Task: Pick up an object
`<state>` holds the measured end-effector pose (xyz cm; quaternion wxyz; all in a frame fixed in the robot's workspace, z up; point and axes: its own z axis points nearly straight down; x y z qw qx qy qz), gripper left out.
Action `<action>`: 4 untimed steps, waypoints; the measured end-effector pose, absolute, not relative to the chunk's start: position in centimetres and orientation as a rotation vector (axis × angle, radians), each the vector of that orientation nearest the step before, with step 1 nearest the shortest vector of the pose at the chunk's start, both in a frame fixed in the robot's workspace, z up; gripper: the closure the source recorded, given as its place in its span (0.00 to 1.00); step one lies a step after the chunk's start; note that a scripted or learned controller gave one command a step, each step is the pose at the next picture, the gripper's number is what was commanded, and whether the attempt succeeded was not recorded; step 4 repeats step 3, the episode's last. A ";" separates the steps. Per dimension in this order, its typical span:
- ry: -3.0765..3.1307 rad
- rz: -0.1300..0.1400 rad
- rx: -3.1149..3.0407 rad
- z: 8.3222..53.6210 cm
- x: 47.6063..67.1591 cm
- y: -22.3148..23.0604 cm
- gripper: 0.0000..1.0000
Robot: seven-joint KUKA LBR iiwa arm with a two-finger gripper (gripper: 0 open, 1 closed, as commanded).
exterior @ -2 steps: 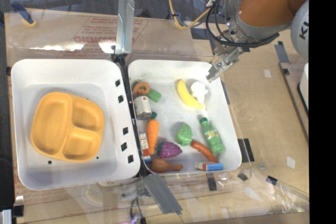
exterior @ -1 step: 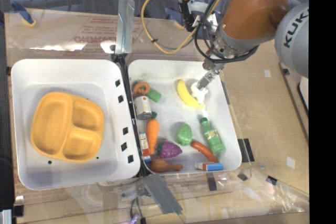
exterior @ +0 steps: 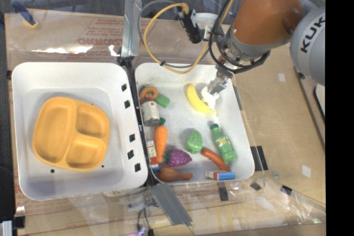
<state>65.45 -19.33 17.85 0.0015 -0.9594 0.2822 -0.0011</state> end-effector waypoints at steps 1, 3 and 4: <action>0.625 -0.002 -3.075 14.9 65.7 -15.3 1.00; 0.305 -0.006 -3.120 16.6 65.8 -20.7 1.00; 0.305 -0.006 -3.120 16.6 65.8 -20.7 1.00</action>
